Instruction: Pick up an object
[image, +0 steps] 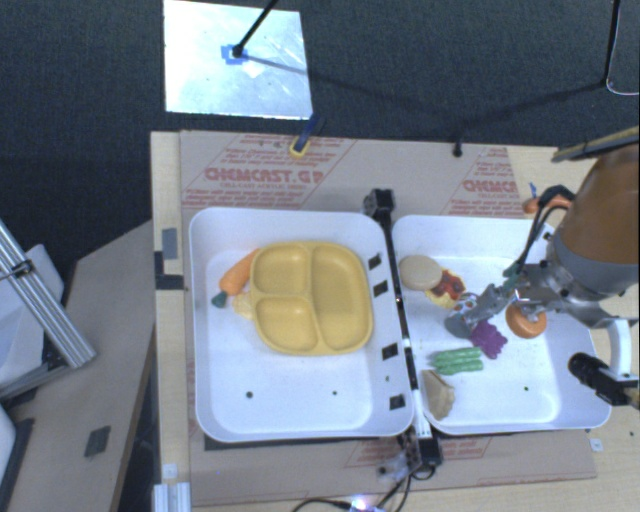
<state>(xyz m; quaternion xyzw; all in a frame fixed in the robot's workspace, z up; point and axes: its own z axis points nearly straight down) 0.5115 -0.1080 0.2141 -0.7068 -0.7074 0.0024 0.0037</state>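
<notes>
Beneath both white bins, printed cardboard over dark carpet

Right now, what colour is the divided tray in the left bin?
Yellow: the divided tray shows plainly in the camera view.

Two white bins. One yellow divided plate. One carrot. One purple grape bunch. One green bean cluster.
</notes>
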